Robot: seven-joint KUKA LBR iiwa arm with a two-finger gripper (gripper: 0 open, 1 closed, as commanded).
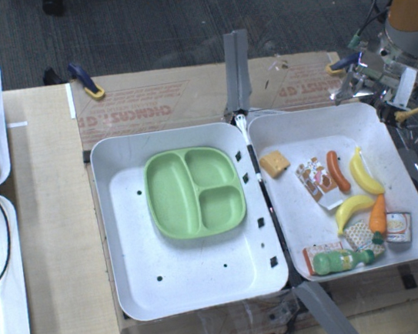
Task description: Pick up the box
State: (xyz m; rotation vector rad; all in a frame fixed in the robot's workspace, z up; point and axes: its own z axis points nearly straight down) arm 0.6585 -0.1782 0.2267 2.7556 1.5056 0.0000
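Note:
A small box [398, 226] with an orange and white label lies in the front right corner of the right bin [296, 127]. It sits just right of a carrot [377, 216]. A flat printed packet [318, 180] lies mid-bin beside a red sausage [337, 171]. My gripper [354, 84] hangs at the far right, above the bin's back right corner, well away from the box and with nothing seen in it. The orange-banded wrist [408, 8] rises behind it.
The right bin also holds two bananas [364, 172] [353, 208], a cracker [274, 163] and a green bottle [344, 260] lying on a flat carton. A green divided plate [195, 192] sits in the left bin [132, 275]. Cables hang at the right edge.

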